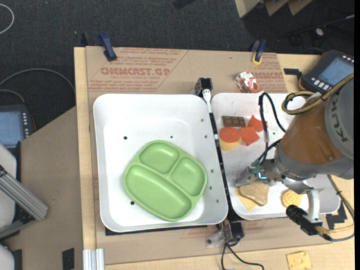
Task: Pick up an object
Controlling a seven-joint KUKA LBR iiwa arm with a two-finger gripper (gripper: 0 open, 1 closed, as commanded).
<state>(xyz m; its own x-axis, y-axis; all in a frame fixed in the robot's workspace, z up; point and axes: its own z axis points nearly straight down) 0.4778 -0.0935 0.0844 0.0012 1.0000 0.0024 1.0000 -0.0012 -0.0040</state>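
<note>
- Bench (pixel 84 151): a brown board carrying two shallow white bins side by side; red lettering is printed along its far edge.
- Left bin (pixel 112 117): holds one green divided plate (pixel 165 179) with three compartments, lying flat toward the near edge of the bin, slightly nearer the bin's right wall.
- Right bin (pixel 236 103): holds several toy food pieces.
- Brown chocolate-bar piece (pixel 234 121) lies near the far-left corner of the right bin.
- Orange-red round piece (pixel 229 134) sits on a yellow base (pixel 229 145), just beside the left wall, nearer than the chocolate piece.
- Two orange-red wedge pieces (pixel 251 131) lie just right of the round piece, touching or nearly touching it.
- Tan bread-shaped piece (pixel 254 194) lies near the near edge of the right bin, left of centre.
- Yellow waffle-like piece (pixel 292 197) lies near the near edge too, right of the bread piece, partly hidden by the arm.
- Arm (pixel 315 134): grey with an orange band, reaches in from the right over the right bin.
- Gripper (pixel 254 177) sits low over the bin, just above the far edge of the bread-shaped piece; contact cannot be told.
- Finger state: cannot tell, tips too small and dark to read; nothing is visibly held between them.
- Small red-and-white wrapped item (pixel 246 82) lies on the bench beyond the far edge of the right bin.
- Blue clamps (pixel 107 46) hold the far edge of the bench.
</note>
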